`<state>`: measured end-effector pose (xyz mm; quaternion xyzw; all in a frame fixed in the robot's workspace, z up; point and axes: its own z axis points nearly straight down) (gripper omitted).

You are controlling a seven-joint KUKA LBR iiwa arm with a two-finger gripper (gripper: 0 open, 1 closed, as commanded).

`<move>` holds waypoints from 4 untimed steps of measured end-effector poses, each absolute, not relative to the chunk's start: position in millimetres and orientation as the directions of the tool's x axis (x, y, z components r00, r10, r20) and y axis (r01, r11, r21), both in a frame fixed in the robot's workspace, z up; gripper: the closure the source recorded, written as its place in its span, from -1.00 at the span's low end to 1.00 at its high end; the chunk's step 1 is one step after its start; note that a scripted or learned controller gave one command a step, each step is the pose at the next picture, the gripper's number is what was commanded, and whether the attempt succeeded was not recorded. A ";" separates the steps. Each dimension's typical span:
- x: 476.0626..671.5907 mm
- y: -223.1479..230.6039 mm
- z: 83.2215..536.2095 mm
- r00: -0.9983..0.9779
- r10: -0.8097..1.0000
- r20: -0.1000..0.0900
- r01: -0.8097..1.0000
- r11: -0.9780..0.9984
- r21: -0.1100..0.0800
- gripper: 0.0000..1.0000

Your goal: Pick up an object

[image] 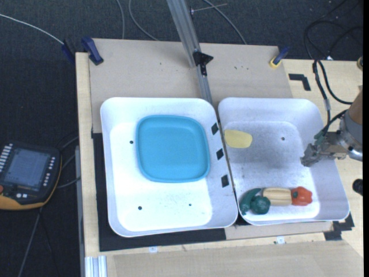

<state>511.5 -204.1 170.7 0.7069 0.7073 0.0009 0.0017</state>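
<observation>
In the right bin [271, 111], a pale yellow flat piece [238, 138] lies near the left wall. Along the front wall lie a dark green round object [255, 203], a tan stick-like piece [277, 196] and a red object [301, 196], close together in a row. My gripper [316, 153] hangs over the right side of that bin, well apart from all of these, with nothing seen between its fingers.
The left bin [115, 154] holds a blue square plate [172, 148]. A metal pole [187, 27] slants down to the gap between the bins. A handheld pendant [26, 175] lies off the bench at left. Cables run across the dark floor.
</observation>
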 end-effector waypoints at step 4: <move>539.3 -110.5 280.6 -0.005 1.000 0.001 1.000 0.005 0.001 1.00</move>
